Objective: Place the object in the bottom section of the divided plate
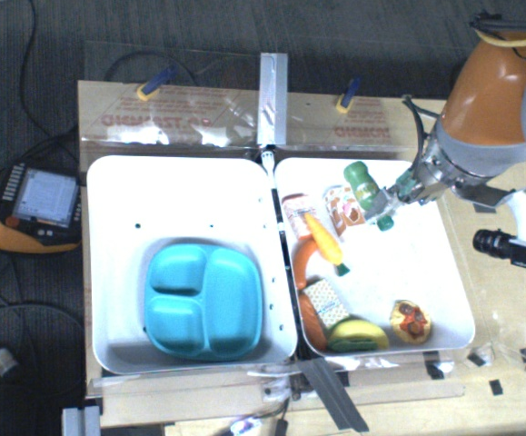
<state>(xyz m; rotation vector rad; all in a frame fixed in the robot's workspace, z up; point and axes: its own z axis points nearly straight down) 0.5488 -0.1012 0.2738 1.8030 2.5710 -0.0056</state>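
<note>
No writing on the packets is legible. The gripper (392,203) has its jaws closed on a green bottle (362,187), held over the right bin (444,271). The blue divided plate (204,300) lies well to the jaws' left, in the left bin (117,243).

arm (485,98): broad orange band, smooth and rounded | grey wrist section below it | dark cable along wrist | gripper (399,193): small teal-tinted fingers (406,185) at tip

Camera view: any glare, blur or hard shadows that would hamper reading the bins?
Camera view: light is even, shadows are soft; glare sits on the clear plastic sheet behind the bins; the blue plate reads sharp; the gripper and nearby green bottle look slightly soft.
</note>
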